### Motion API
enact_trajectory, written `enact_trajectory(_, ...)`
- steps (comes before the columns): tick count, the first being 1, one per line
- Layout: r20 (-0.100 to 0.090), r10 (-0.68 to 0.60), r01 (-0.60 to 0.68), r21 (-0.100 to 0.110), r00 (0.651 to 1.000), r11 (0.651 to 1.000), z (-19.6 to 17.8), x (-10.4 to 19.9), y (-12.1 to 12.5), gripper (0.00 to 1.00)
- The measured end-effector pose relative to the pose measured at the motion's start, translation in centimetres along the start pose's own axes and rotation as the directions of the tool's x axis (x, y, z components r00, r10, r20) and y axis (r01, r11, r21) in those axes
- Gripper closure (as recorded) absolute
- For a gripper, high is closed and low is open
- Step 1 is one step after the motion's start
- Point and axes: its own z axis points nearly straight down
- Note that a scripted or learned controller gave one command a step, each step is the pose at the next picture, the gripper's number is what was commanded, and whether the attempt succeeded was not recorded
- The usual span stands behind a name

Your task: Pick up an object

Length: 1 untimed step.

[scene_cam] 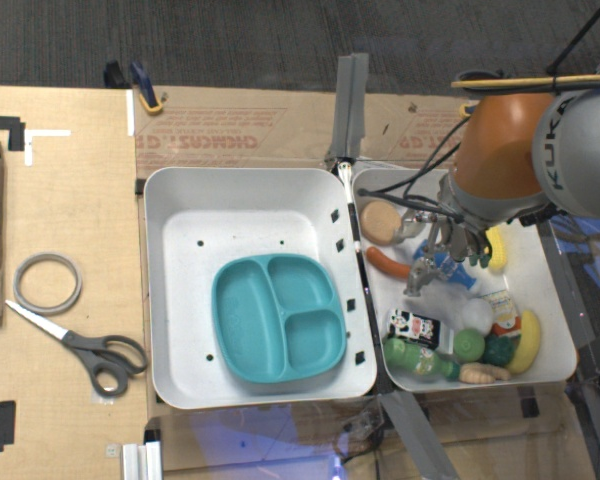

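My gripper hangs low over the middle of the right bin, under the orange wrist band. A small blue object lies right beside its tip; whether it is gripped is unclear. A red-orange sausage lies just left of the gripper, and a tan round bun sits behind that. A yellow piece shows on the gripper's right.
Along the right bin's front lie a black-and-white carton, a green bottle, a green ball, a banana and a white bottle. The left bin holds a teal divided plate. Scissors and a tape roll lie on the bench.
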Motion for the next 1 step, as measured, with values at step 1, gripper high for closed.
enact_trajectory(1,0.002,0.170,-0.170,0.000,0.985,0.985,-0.02,5.52,-1.47,0.00)
